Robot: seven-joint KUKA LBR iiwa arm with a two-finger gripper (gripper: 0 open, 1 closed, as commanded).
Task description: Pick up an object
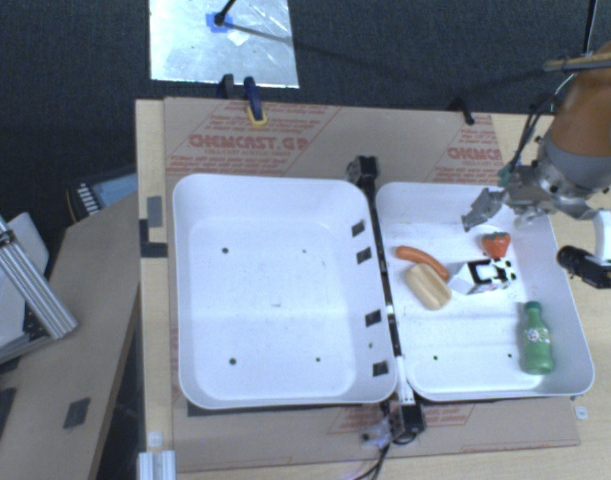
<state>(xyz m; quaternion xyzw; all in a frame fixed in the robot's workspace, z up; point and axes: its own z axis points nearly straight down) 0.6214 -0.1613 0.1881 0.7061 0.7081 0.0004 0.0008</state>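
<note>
Holding sausage (422, 259), bun (428, 287), bottle (534, 337): right bin (575, 368)

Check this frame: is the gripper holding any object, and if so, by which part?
Nothing is held. The gripper hangs over the right bin, above the red strawberry toy, with nothing between its fingers.

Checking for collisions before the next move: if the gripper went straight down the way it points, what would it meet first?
Probably the small red strawberry-like toy, just below the gripper in the right white bin. Depth is unclear, so it might instead reach the bin floor beside it.
</note>
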